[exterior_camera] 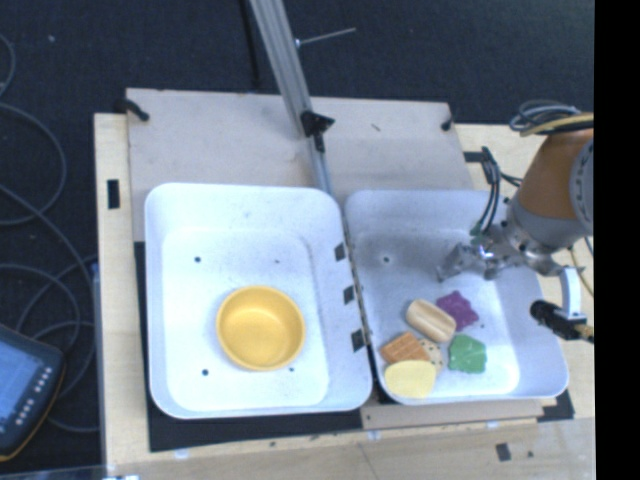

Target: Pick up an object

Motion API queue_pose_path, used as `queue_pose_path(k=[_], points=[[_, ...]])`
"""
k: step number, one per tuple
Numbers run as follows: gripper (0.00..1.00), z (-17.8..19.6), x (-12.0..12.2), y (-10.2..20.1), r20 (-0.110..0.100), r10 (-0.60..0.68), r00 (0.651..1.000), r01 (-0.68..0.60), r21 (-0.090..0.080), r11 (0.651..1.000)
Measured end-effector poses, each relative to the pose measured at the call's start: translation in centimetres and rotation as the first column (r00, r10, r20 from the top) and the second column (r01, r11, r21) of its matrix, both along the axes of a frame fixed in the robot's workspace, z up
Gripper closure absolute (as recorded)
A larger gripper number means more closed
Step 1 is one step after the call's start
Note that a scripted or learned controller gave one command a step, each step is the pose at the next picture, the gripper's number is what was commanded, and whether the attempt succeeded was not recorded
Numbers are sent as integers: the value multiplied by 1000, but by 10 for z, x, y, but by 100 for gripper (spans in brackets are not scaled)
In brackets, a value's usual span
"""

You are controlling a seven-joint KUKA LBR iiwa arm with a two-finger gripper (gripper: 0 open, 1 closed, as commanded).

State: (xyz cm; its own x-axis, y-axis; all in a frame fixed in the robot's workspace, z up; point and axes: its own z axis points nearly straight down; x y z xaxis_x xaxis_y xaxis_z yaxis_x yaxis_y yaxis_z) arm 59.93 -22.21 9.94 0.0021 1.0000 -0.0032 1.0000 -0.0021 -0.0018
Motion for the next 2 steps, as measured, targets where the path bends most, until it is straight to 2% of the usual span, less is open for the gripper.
queue_pose_path(k=[1, 2], points=[[100, 14, 2, -1, 7, -1, 1000, 1, -1, 1000], [100, 72, 6, 6, 6, 6, 1000, -6, 2, 1000]])
